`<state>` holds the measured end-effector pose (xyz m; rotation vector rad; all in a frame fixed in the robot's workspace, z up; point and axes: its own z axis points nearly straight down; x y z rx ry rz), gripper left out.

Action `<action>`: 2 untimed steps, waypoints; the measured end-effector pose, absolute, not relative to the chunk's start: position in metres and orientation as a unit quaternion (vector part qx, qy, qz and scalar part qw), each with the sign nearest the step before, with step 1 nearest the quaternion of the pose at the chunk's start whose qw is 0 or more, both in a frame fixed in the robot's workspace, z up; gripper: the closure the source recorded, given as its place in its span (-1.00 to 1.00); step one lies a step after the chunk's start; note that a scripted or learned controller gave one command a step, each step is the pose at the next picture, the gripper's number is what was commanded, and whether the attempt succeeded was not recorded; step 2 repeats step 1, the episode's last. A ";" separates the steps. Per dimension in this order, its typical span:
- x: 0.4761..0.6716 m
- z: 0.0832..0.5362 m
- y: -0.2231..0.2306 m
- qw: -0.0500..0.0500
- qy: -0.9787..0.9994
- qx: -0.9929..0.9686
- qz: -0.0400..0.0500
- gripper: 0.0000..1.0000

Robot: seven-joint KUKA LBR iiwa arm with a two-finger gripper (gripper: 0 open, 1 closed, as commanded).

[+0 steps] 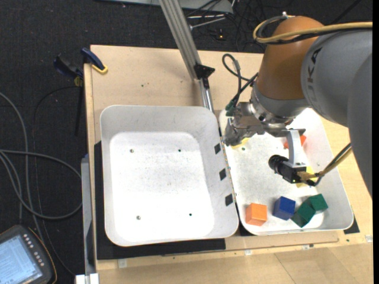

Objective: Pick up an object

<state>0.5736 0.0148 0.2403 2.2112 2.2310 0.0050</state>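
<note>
Hanging low over the right bin [331,158], the claw [235,134] is too hidden to tell, with orange [256,213], blue [284,207] and green blocks [311,209] nearby.

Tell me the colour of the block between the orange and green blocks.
Blue, seen in the camera view.

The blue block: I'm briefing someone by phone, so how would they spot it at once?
Look in the right-hand bin, along its near edge, where a row of small blocks lies. The blue block sits between an orange block and two green blocks, the sole blue piece.
</note>
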 end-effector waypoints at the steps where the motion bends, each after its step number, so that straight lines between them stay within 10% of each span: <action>1: 0.586 0.248 0.066 0.000 0.710 0.705 0.002 1.00; 2: 0.586 0.248 0.066 0.000 0.710 0.705 0.002 1.00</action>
